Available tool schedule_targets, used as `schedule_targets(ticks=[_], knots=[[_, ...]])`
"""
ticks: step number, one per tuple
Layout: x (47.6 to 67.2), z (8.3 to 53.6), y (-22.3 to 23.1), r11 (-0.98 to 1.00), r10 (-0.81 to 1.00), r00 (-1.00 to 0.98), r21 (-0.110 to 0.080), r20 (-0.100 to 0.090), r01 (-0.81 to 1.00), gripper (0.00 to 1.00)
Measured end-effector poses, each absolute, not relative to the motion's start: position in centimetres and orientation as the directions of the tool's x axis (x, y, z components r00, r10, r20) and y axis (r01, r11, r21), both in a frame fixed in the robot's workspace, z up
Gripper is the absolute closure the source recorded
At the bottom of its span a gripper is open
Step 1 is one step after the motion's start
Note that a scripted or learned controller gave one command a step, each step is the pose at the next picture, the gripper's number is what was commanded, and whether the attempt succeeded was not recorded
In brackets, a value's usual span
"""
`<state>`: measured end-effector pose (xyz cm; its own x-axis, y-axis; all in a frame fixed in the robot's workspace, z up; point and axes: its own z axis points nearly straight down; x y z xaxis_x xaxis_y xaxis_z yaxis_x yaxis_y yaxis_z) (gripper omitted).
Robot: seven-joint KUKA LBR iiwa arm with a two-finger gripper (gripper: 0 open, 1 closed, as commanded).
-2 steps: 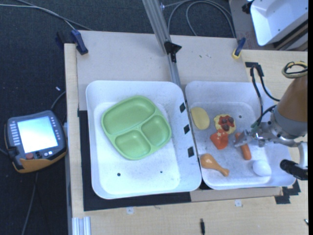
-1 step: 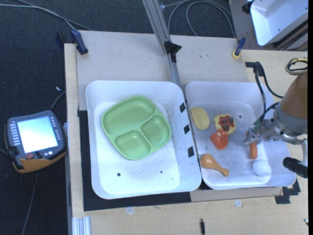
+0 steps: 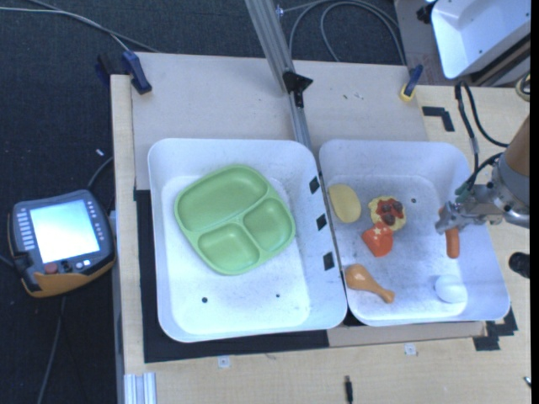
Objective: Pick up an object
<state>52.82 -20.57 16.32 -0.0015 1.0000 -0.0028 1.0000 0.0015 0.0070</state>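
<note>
Sitting side by side on the wooden bench (image 3: 253, 91), the left bin (image 3: 168, 310) holds a green divided plate (image 3: 234, 219), while the right bin (image 3: 480, 301) holds a yellow piece (image 3: 344, 202), a pizza slice (image 3: 388, 211), a red pepper (image 3: 378, 241), a drumstick (image 3: 368, 282) and a white egg (image 3: 450, 290). At that bin's right wall the gripper (image 3: 453, 225) hangs with an orange carrot (image 3: 453, 244) pinched between its fingers. A teach pendant (image 3: 59, 241) and cables lie on dark floor.
</note>
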Motion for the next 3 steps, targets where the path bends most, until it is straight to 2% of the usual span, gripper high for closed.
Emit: schedule_targets(ticks=[2, 3], knots=[[52.3, 26.9, -20.2, 0.002, 1.0, -0.002, 0.006, -0.002, 1.0, 1.0], [53.5, 26.5, -13.9, 0.007, 1.0, -0.007, 0.0, 0.003, 1.0, 1.0]])
